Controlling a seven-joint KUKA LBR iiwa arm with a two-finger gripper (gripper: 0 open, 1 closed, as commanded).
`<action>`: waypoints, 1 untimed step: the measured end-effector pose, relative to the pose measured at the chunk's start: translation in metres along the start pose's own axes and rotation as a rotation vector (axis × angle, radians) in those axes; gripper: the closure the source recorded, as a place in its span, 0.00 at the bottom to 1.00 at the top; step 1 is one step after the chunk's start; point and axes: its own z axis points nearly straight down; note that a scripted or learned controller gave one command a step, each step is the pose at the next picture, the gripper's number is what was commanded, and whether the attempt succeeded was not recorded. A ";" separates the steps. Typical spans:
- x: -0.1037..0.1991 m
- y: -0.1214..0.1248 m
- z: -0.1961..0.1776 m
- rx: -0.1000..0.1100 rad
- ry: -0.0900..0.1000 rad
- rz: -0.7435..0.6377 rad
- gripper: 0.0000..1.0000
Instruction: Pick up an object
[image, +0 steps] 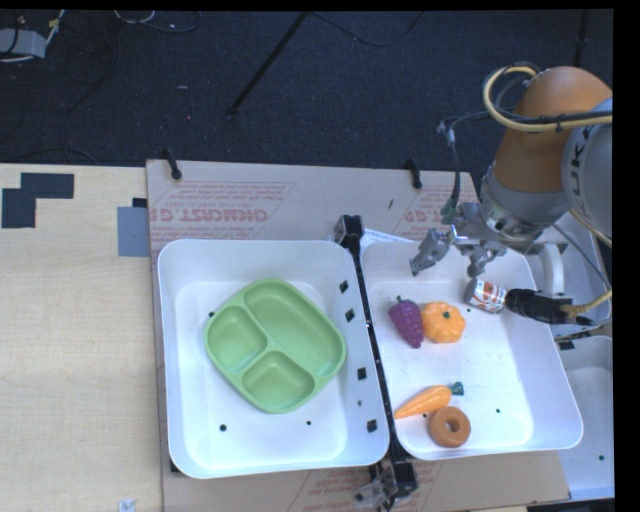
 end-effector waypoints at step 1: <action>0.000 0.002 -0.007 -0.012 -0.001 -0.001 0.00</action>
